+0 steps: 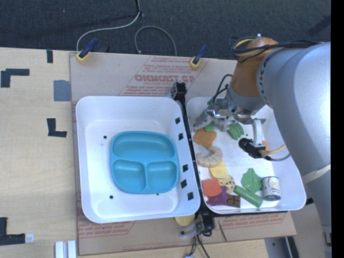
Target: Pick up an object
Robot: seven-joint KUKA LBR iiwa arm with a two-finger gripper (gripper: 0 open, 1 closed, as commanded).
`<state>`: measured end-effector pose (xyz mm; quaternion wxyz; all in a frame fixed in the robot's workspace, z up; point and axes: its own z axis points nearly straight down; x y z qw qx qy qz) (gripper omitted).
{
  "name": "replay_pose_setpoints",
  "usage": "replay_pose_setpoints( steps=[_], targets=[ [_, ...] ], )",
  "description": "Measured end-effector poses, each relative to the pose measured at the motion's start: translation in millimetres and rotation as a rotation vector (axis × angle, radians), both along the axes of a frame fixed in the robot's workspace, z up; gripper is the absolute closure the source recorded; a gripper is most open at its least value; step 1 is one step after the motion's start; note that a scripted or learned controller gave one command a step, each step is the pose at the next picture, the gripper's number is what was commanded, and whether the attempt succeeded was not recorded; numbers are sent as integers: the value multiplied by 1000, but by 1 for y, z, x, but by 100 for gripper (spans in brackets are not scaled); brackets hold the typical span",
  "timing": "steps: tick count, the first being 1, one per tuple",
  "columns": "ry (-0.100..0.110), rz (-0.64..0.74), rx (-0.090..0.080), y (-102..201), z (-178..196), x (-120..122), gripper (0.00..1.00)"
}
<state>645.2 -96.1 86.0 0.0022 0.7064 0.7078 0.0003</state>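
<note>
The gripper (219,115) hung over the far left corner of the right bin (290,172), low among the toy food there; whether it was wide, narrow or holding anything could not be told. A green piece (235,130) lay just beside it on the right, and a smaller green bit (209,128) sat just under it on the left. An orange-brown piece (205,138) lay near the bin's left wall, just on the near side of the gripper. Farther toward the near edge along that wall came a pale ring-shaped piece (208,156), a yellow piece (219,171), a red piece (210,187) and a purple piece (217,198). A green vegetable (249,183) and a small can (271,187) lay toward the near right corner, well apart from the gripper. The left bin (91,122) held a blue divided tray (144,161) at its middle.
</note>
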Motion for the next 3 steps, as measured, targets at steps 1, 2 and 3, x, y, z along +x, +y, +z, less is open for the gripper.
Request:
replay_pose_setpoints(
  steps=[1, 2, 3],
  targets=[
    [0, 0, 0, 0, 0, 0, 0],
    [1, 1, -1, 0, 10, 0, 100],
    [3, 2, 5, 44, 103, -50, 100]
  ],
)
